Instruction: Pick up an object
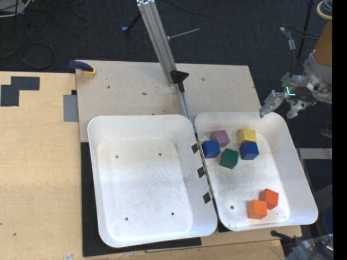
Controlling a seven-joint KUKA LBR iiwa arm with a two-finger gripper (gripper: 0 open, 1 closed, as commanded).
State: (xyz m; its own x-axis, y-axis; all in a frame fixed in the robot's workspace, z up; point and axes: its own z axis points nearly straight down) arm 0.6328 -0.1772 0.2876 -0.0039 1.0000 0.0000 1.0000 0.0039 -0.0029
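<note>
My two-finger pincer [282,103] hangs spread and ungrasping above the right shallow white bin's [295,145] far rim; I should descend squarely over the small yellow cube [247,135] (nearest, blue neighbour touching).

My view of arm [324,47]: orange-tan band on upper section at right edge. Below it, grey metallic wrist housing, rounded, with lighter silver flange. Small green-cyan indicator light on wrist side. Gripper [282,104]: grey fingers, pale tips. Thin dark cable and slim rod run alongside the upper section.
</note>
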